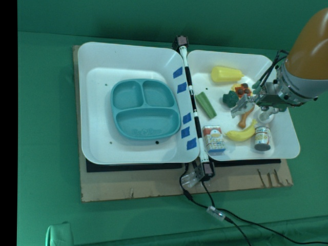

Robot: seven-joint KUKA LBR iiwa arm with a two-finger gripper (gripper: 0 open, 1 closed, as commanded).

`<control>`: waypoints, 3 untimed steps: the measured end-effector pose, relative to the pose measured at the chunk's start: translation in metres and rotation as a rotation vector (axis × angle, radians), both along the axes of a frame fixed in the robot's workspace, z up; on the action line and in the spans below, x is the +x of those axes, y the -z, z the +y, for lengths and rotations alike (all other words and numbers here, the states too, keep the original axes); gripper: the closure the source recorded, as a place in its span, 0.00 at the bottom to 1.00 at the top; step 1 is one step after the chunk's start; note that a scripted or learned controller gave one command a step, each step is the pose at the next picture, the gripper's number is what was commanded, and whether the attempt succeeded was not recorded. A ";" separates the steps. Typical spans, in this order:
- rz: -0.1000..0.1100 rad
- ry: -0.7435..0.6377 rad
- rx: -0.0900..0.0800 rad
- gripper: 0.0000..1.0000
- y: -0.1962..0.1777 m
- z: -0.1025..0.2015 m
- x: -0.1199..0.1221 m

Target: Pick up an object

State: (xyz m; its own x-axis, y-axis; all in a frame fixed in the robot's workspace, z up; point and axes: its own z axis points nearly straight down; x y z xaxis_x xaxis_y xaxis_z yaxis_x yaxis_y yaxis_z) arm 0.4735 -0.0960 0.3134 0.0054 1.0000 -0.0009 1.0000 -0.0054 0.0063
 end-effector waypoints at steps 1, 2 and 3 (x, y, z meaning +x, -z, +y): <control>-0.015 0.005 -0.007 0.00 0.126 -0.028 -0.002; -0.030 0.012 -0.012 1.00 0.112 -0.030 0.001; -0.016 0.000 -0.004 1.00 0.125 -0.013 0.073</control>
